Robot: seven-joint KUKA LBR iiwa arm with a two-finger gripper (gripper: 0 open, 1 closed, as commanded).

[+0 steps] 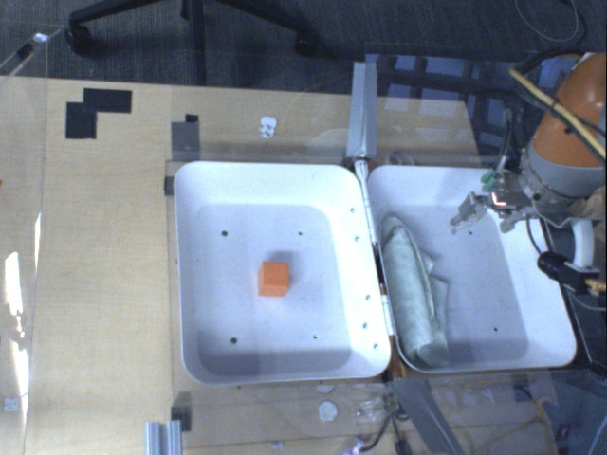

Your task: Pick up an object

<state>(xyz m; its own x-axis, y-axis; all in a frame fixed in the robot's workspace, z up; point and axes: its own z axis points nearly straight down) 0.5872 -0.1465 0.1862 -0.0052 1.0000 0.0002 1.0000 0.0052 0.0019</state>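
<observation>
An orange cube (274,279) sits near the middle of the left white bin (204,254). A grey rolled cloth (413,287) lies lengthwise along the left side of the right white bin (531,301). My gripper (491,218) hangs over the upper right part of the right bin, up and to the right of the cloth and apart from it. It is open, with nothing between its fingers (464,214). The arm's orange band (572,102) rises behind it at the right edge.
A metal divider post (361,112) stands behind the seam between the two bins. Black cables (560,263) hang beside the gripper at the right. A chair base (194,8) stands on the carpet beyond the bench.
</observation>
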